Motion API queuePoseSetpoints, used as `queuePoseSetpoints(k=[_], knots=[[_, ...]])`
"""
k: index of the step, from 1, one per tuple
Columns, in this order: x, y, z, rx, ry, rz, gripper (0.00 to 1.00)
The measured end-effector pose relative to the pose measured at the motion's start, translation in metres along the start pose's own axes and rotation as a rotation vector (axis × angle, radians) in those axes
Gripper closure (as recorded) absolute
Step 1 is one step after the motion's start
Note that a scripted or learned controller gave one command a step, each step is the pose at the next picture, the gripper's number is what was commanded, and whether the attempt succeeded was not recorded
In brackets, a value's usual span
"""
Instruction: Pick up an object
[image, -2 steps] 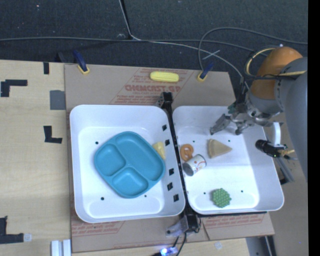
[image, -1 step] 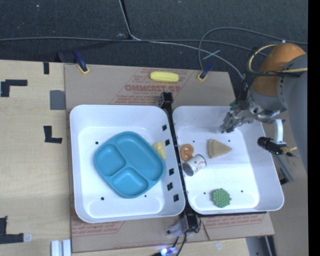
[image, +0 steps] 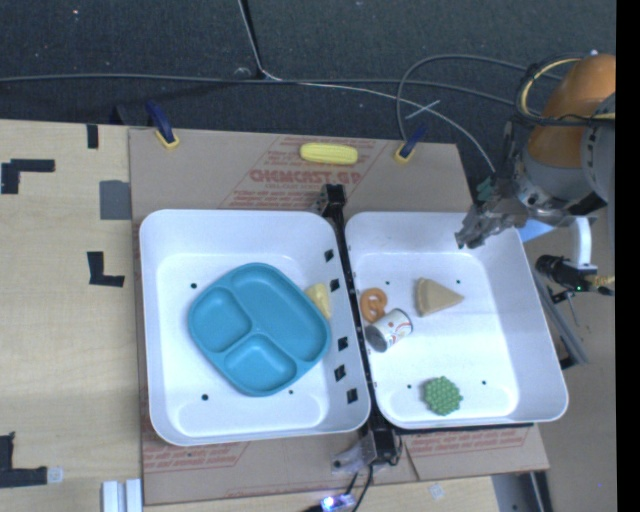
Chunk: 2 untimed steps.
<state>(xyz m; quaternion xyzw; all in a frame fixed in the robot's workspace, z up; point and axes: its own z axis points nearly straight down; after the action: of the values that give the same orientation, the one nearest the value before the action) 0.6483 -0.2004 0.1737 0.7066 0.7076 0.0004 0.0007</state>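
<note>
Two white bins: left bin (image: 160, 300) has one blue tray (image: 258, 327); right bin (image: 520, 330) has one can (image: 388, 329), wedge (image: 436, 296), green ball (image: 441, 395), orange ring (image: 373, 302). Gripper (image: 478, 228) over right bin's far edge; finger state unclear. Cardboard print unreadable.

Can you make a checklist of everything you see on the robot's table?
Surface: brown board bearing left bin and right bin, side by side.
Job's things: blue tray and a yellow piece in the left bin; wedge, orange ring, small can, green ball in the right bin.
Clutter: yellow banana on the board behind the bins.
Grippers: gripper above the right bin's far corner, holding nothing seen.
Cables: grey cable looping toward the arm.
Surroundings: dark carpet.
</note>
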Motion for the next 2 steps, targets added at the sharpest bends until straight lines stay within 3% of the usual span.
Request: queuePoseSetpoints(k=[2], knots=[[-0.002,0.010,-0.099,-0.001,0.000,0.000,1.00]])
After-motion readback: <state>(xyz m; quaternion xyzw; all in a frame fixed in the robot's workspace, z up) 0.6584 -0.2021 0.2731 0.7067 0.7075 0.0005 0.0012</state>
